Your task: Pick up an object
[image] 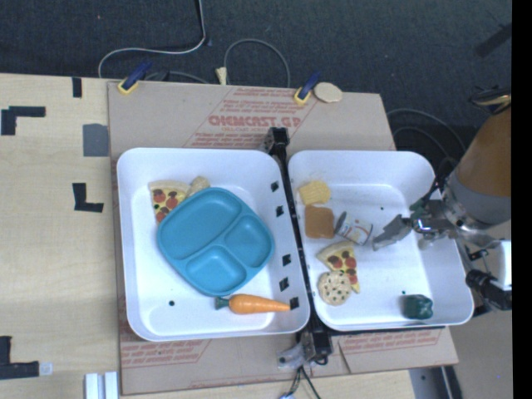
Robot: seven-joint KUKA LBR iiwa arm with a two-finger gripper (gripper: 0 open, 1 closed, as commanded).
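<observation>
My gripper (381, 239) hangs low over the middle of the right bin (366, 158), reaching in from the right and pointing left. Just left of its tip lies a small white canister with red marks (356, 230), close to the gripper but with nothing seen holding it. Around it lie a brown toast piece (319, 221), a yellow chip (314, 193), a pizza slice (339, 258) and a cookie (334, 288). A dark green object (418, 307) rests in the bin's front right corner.
The left bin (133, 248) holds a blue divided plate (215, 239), a second pizza slice (166, 198) at its back left and a carrot (256, 304) along the front wall. A black divider (287, 223) runs between the bins. Cables lie behind the bench.
</observation>
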